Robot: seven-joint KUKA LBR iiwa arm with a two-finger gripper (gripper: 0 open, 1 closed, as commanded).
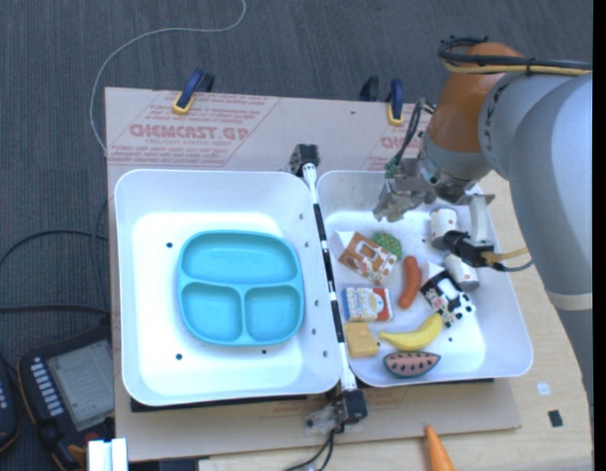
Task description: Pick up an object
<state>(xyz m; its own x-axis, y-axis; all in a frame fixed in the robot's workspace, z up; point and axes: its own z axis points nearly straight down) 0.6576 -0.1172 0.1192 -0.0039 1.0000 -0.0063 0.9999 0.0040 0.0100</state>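
The toy foods lie loose in the right bin (509,361): a green piece (386,242) nearest the gripper (393,204), which hangs just above it near the bin's far edge, nothing between its fingers; whether they are spread or closed cannot be told. Sausage (410,281) and banana (416,336) lie nearer the front.

Right bin (509,356), toy food lying loose:
- Banana (415,335), yellow, curved, flat near front.
- Watermelon slice (412,363), just in front of banana.
- Cheese block (361,339), yellow, beside banana's left tip.
- Hot dog (410,281), orange-red, lying lengthwise mid-bin.
- Small printed carton (368,303); larger orange box (369,255), tilted.
- Green leafy piece (386,241) behind box.
- Black-and-white cow figure (447,297), right of hot dog.
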